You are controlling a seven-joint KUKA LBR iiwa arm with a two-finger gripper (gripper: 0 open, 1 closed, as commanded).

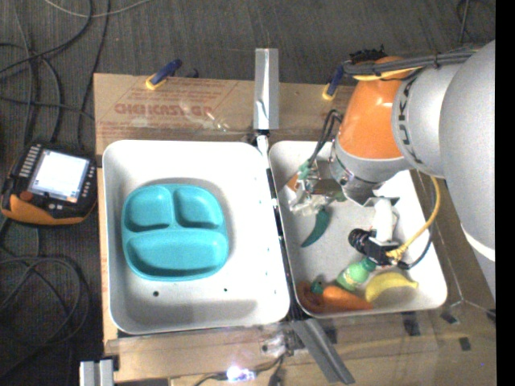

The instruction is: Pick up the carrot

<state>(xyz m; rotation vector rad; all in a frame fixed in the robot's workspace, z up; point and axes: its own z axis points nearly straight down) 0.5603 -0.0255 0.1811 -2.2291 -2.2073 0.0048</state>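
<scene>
My gripper [310, 193] sits low over the right bin's [430, 252] far-left corner, beside a green pepper [316, 226]; whether it's parted or closed, I can't tell. The carrot [342, 297] lies along the near edge, touching the banana [390, 286]. I'd descend squarely across its middle.

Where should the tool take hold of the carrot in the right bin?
Grip the carrot at its thick orange middle, coming straight down. It lies flat along the right bin's near wall, so close across its width; the banana crowds its right end.
</scene>
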